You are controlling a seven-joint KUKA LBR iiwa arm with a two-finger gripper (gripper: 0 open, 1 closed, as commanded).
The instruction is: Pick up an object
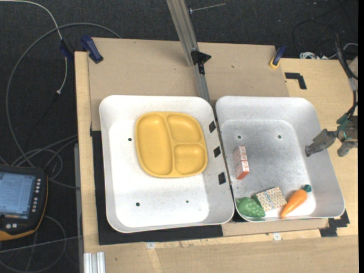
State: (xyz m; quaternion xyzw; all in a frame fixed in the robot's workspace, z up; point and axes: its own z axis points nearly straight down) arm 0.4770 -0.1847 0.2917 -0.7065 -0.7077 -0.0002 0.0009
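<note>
While the gripper (333, 143) hangs spread and empty at the right bin's (318, 112) edge, nothing is picked up yet.

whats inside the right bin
The right bin holds four things: a small red and white box near its middle, and along the near edge a green item, a patterned packet and a toy carrot. Whatever lies beneath them is covered.

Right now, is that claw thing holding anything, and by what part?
Nothing is held. The gripper sits at the right bin's right edge with nothing between its fingers. The carton, carrot and other items lie apart from it.
</note>
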